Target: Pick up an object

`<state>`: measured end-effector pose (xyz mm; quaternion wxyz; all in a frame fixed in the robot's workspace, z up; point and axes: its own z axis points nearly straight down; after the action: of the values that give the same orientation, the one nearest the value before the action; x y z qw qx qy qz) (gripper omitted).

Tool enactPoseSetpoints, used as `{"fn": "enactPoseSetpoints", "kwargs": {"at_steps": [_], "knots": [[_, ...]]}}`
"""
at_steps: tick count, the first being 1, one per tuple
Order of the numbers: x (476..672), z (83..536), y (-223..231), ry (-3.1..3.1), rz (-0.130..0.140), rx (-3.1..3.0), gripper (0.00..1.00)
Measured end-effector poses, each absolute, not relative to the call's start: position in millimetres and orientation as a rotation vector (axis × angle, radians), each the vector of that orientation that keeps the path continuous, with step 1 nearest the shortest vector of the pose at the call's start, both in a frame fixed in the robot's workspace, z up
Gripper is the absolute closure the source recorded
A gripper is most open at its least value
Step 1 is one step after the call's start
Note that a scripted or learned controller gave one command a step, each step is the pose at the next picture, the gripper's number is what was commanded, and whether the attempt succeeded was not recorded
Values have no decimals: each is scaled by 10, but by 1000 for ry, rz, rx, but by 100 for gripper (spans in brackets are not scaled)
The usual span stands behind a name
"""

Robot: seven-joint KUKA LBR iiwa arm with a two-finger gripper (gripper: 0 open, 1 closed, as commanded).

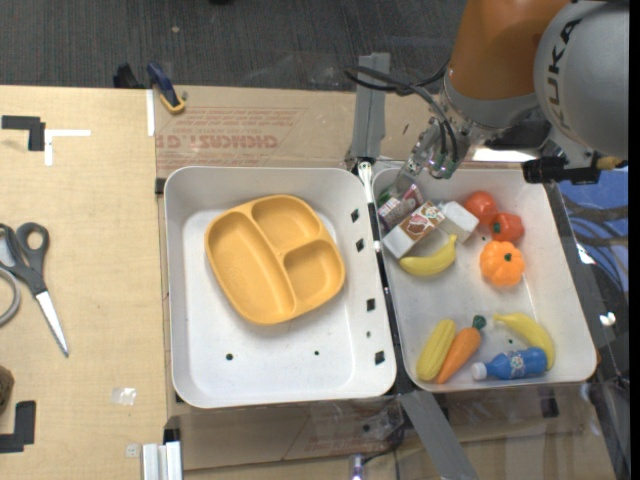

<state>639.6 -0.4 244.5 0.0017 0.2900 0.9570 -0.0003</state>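
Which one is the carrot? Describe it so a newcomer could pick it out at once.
Start at the right bin, the one full of toy food. Go to its near edge, where the corn cob and a banana lie. The carrot sits between them, touching the corn: a slim orange cone with a small green tip, unlike its yellow neighbours.

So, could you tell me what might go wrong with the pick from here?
The gripper hovers at the right bin's back-left corner, so it may strike the wall. The small carton there lies packed against a banana and a white block, so a grasp may slip or drag neighbours.
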Motion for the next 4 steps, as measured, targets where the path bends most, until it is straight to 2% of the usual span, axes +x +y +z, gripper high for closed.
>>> {"fn": "enactPoseSetpoints", "kwargs": {"at_steps": [1, 2, 3, 4], "knots": [[6498, 2885, -860, 3119, -1, 327, 100], [6177, 1448, -1098, 3135, -1, 127, 100], [6044, 1056, -1902, 3137, -1, 16, 100], [5568, 918, -1249, 3136, 2, 165, 100]]}}
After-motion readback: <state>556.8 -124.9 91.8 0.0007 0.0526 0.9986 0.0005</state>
